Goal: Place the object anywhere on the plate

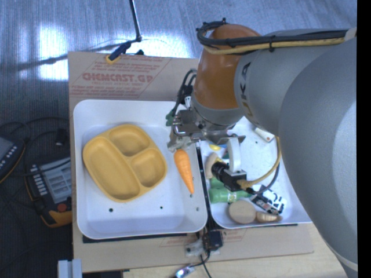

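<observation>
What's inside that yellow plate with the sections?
The plate shows three bare yellow sections, nothing lying in them. The carrot is outside it, to the right in the same white bin, below the end effector.

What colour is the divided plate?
Mustard yellow; the plate shows in the camera view.

Grey arm (pixel 301 97) reaches in from right, orange band (pixel 223 68) above wrist, pointing down. Gripper (pixel 181 145) low at wrist's lower left, fingers closed on carrot (pixel 184 169) top.

Bulky grey arm (pixel 307 109) with an orange band (pixel 223 68), black cables, and a metal tool (pixel 188 133).
</observation>
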`<state>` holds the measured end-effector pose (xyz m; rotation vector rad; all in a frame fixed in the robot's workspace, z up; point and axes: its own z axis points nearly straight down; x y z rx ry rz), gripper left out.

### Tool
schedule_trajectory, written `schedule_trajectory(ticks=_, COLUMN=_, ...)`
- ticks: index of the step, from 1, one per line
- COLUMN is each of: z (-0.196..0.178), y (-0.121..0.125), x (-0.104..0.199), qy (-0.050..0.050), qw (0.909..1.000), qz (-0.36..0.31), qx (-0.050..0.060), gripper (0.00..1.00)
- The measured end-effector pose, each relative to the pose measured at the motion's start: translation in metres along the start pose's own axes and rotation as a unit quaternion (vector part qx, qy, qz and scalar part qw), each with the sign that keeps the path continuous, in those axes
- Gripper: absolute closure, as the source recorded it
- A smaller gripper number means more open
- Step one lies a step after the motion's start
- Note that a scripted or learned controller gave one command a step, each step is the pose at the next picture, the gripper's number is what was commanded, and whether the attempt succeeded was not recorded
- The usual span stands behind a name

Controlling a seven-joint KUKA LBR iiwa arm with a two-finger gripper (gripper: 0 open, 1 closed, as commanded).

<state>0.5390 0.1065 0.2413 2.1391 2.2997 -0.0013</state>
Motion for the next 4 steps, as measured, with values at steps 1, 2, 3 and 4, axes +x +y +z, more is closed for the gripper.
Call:
schedule_trajectory(ticks=1, z=0.024, y=0.034, x=0.063, qy=0.0, qw=0.9991, qz=-0.043, qx=0.001, gripper=1.0)
schedule_trajectory(ticks=2, z=-0.059, y=-0.014, x=0.109, qy=0.0, qw=0.9931, qz=-0.117, qx=0.0, gripper=1.0)
schedule_trajectory(ticks=3, z=0.001, y=-0.001, x=0.113, qy=0.0, qw=0.981, qz=-0.194, qx=0.001, gripper=1.0)
schedule_trajectory(ticks=4, z=0.001, y=-0.001, x=0.113, qy=0.0, qw=0.981, qz=-0.194, qx=0.001, gripper=0.0)
